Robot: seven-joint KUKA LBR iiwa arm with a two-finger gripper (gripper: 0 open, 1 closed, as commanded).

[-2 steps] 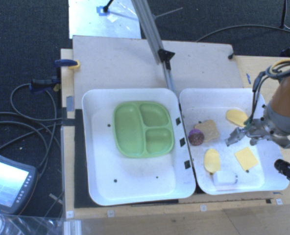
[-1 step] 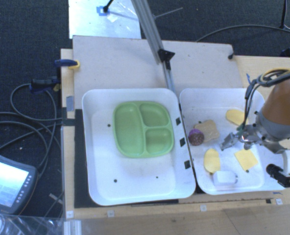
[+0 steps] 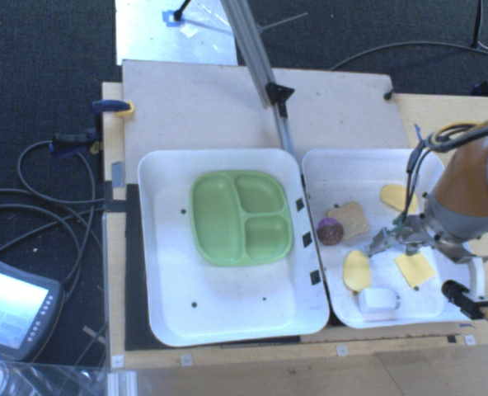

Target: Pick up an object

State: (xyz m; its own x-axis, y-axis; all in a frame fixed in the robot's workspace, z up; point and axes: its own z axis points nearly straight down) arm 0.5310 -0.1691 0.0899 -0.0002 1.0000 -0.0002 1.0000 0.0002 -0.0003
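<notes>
Hovering low in the right white bin [image 3: 314, 172], the jaws [image 3: 390, 239] are sitting between yellow wedges [image 3: 357, 271]; their opening, perhaps slight, is unclear.

From my seat, the arm [image 3: 466, 190] is running off the frame's right edge and covering part of the right bin [image 3: 343, 165]. The gripper [image 3: 390, 239] is looking too small to read its fingers.

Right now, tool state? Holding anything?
Tool: low in the right bin, between the yellow pieces; open or shut cannot be told, nothing seen held.
</notes>
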